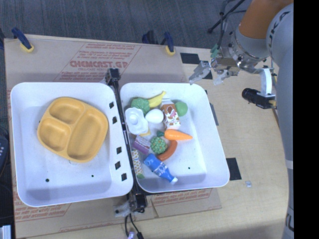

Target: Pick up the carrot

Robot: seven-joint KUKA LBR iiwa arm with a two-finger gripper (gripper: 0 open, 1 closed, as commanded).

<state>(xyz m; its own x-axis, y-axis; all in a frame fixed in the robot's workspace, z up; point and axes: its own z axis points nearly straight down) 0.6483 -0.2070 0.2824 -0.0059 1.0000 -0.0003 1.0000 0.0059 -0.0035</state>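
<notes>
Bins first: you've got two shallow white ones side by side, and the right bin (215, 148) carries all the clutter. Your carrot (178, 135) lies on its side near that bin's middle, orange, tip pointing right, just beside a green broccoli piece (158, 145) and just above a curved sausage (168, 151). Below those, a blue bottle (159, 168) lies tilted toward the bin's near wall. Up top you can see a banana (158, 99) next to a leafy green piece (140, 105), a white egg (154, 116), a small carton (171, 115) and a round green fruit (181, 108). A white bottle (134, 120) sits against the divider side, with a purple item (141, 145) under it. Over in the left bin (22, 148) there's a yellow divided tray (73, 129), nothing visible in its compartments. Your gripper (209, 73) hangs beyond the right bin's far right corner, outside the rim and well apart from the carrot; its fingers are spread apart with nothing between them.
</notes>
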